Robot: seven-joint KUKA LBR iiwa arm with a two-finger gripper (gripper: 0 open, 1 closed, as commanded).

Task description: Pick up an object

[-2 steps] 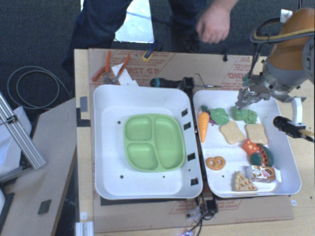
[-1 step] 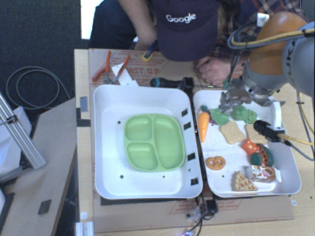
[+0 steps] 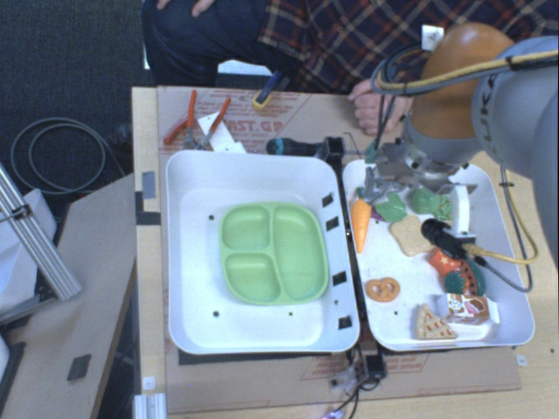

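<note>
A view from above, at a slant, onto a worktop [image 3: 148,260] carrying two shallow white bins side by side. On the far left, off the worktop, a coil of black cable [image 3: 61,160] lies on dark carpet. At the back of the worktop, orange-handled pliers [image 3: 194,119] rest on cardboard. The left bin [image 3: 188,234] holds a light green divided plate [image 3: 273,253] with three compartments, lying flat near its middle. The right bin [image 3: 515,321] holds a scatter of small toy foods. Along its left wall lies an orange carrot [image 3: 360,223], pointing toward the front. Right of it are a green leafy piece [image 3: 392,206], a tan cracker-like piece [image 3: 408,233], and a second green piece [image 3: 431,202]. Nearer the front lie a brown pretzel [image 3: 383,289], a waffle-patterned wedge [image 3: 431,323] and a small printed packet [image 3: 467,307]. The grey arm [image 3: 515,85], with its orange band, reaches in from the right over the back of the right bin. Its gripper [image 3: 377,182] hangs low just above the carrot's top and the first green piece; whether its fingers are open or closed cannot be told, and nothing is seen between them. Behind the worktop sits a person in a plaid shirt [image 3: 367,24].
</note>
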